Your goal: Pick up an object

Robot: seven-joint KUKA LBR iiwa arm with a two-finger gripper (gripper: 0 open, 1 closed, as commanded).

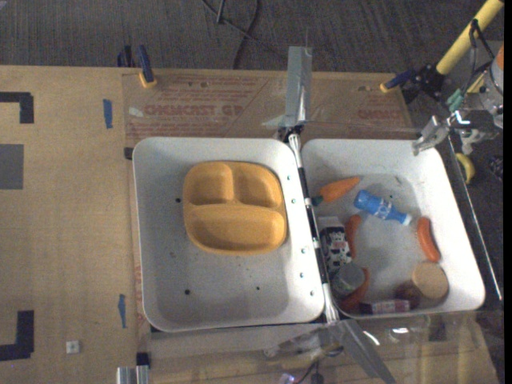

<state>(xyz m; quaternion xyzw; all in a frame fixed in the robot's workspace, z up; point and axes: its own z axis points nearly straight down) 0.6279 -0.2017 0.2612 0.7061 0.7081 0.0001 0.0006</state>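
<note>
The claw (432, 134) is seen at the far right corner of the right bin (472, 282), hovering at its rim; whether it is released or clenched cannot be told. The blue bottle (382, 207) is judged the nearest pick. It lies down and to the left of the claw, well apart, with its long axis slanting from upper left to lower right.

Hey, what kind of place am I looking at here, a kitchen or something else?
Probably a robotics lab bench, not a kitchen. Two shallow white plastic bins sit side by side on a cardboard-covered table, toy items like an orange plastic carrot lie in the right one, and black cables trail across the floor.
</note>
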